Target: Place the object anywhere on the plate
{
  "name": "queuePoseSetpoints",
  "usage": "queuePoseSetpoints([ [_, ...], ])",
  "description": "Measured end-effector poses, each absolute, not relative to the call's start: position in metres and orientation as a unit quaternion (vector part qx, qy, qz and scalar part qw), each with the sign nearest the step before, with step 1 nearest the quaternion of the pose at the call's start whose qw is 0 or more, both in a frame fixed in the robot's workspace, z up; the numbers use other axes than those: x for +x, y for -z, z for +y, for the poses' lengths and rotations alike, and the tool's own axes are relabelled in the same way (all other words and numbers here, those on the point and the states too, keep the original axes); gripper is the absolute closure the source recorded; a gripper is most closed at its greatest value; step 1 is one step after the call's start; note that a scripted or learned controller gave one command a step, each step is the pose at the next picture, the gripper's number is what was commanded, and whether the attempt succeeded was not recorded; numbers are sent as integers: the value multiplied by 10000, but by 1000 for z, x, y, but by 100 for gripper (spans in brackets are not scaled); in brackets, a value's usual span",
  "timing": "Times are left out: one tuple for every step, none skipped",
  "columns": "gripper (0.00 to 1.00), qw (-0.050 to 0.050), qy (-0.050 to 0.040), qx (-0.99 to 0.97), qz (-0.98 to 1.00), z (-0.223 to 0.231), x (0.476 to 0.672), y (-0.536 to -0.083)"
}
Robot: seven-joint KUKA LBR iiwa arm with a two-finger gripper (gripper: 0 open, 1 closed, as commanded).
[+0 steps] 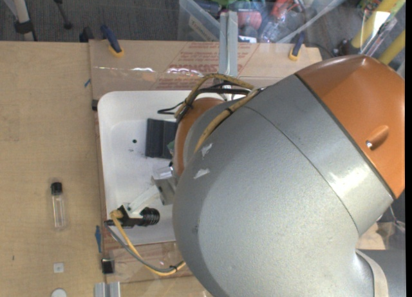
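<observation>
Camera view: arm [290, 186] hides tool, plate and object.

Arm [290, 186]: grey, orange-banded, covers the bin's right side.
Bin [119, 154]: white; left edge visible.
Dark block [158, 138]: possibly the gripper; unclear.

We see a bulky grey arm [277, 205], smooth rounded casing, broad orange band [360, 115] with one small raised stud, black and yellow cables [206, 93] looping off its far-left side.
</observation>
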State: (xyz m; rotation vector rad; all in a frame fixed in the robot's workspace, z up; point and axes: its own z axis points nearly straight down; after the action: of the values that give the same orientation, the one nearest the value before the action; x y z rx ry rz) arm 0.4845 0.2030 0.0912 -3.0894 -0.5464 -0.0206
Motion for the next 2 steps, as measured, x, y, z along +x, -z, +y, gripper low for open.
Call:
queuePoseSetpoints([
  [100,29,58,-9850,-1724,202,485,-100],
  [100,1,-14,-9406,-3394,225,479,-195],
])
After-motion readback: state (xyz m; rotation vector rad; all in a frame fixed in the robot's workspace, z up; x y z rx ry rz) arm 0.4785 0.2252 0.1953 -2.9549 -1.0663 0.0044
